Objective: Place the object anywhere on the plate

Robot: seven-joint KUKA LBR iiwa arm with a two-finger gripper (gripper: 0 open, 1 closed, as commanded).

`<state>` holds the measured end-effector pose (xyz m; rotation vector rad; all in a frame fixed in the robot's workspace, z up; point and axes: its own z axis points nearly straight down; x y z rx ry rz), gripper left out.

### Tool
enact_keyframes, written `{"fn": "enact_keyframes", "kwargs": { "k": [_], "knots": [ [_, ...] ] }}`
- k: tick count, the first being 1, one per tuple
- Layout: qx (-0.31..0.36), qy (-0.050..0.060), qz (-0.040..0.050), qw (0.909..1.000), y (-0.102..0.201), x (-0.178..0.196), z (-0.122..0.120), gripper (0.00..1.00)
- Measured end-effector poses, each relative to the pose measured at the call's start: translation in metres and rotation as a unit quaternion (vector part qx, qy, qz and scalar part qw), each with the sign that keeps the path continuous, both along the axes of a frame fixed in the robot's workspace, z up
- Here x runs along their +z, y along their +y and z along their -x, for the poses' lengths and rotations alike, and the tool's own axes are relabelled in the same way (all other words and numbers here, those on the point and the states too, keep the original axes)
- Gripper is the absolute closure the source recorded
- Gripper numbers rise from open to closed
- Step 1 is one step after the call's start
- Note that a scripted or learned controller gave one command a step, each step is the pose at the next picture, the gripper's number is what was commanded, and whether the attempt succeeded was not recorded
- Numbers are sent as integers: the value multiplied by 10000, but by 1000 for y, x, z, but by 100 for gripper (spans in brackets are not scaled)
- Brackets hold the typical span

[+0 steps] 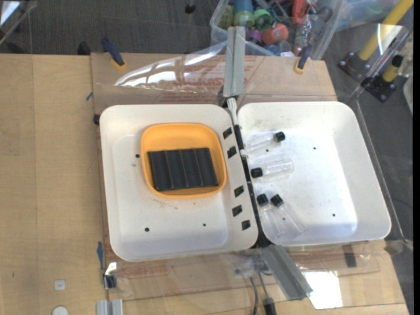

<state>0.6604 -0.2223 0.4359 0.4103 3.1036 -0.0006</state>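
- Black ridged rectangular object [182, 169] lies flat inside the orange plate [151, 140], in the left white bin [125, 222].
- Several clear vials with black caps [272, 169] lie scattered in the right bin [341, 176], along its left edge.
- Wooden tabletop [46, 176] carries both bins.
- At the far edge, a clear tub of colourful toys [275, 8].
- The pincer's state cannot be told.

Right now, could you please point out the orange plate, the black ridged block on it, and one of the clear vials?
Orange plate [152, 138]: camera view, bare upper-left rim.
Black ridged block [182, 168]: camera view, middle of its top.
Clear vial [264, 140]: camera view, its clear body, right bin.
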Motion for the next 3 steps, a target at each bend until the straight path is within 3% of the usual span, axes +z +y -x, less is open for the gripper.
{"fn": "enact_keyframes", "kwargs": {
  "k": [1, 2, 3],
  "knots": [
    [1765, 0, 14, 9843, 1, 1, -1, 100],
    [2992, 0, 24, 9542, 1, 1, -8, 100],
    [3996, -2, 34, 9167, 1, 1, -8, 100]
  ]
}}
